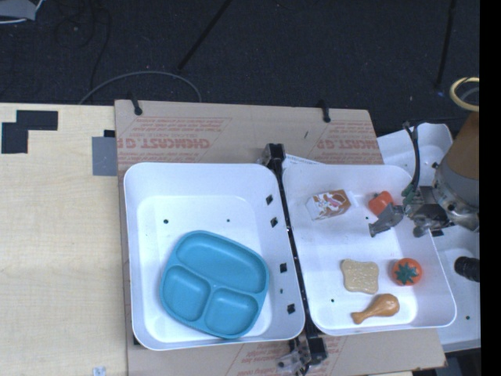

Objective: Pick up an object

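Cardboard sheet under the bins has red print, reads upside down, looks like "CHEMCAST G.P" repeated, not fully legible. 2 white bins: left bin holds a blue 3-compartment plate. Right bin holds 5 toy items: small packet with red-brown label, text too small to read, near the top; orange-red piece just right of it; toast slice; tomato with green top beside the toast; drumstick at the bottom. Gripper sits over the right bin's upper right, just below the orange-red piece, fingers spread apart, nothing between them.
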Motion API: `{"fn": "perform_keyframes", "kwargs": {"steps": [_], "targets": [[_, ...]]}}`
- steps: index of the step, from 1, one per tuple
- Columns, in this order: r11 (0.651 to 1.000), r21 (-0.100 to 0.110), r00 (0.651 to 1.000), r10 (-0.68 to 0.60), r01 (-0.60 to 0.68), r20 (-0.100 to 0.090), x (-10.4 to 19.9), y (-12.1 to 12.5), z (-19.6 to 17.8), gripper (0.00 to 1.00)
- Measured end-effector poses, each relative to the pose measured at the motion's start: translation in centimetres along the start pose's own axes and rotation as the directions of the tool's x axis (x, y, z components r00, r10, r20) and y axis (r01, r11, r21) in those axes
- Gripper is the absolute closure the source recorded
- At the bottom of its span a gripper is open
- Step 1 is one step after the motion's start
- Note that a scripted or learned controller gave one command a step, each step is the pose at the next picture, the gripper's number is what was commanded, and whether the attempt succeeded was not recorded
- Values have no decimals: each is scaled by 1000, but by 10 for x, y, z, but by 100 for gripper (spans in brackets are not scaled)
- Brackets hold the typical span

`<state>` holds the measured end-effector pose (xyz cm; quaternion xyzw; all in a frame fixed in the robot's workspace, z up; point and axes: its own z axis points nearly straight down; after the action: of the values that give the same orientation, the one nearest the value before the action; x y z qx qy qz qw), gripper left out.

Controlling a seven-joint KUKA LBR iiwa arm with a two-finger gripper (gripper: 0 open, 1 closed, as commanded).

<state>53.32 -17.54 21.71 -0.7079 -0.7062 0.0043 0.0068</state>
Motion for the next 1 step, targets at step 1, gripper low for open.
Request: {"fn": "perform_keyframes", "kwargs": {"steps": [1], "targets": [[1000,-12,1000,-3,3,2,0,3,-7,0]]}}
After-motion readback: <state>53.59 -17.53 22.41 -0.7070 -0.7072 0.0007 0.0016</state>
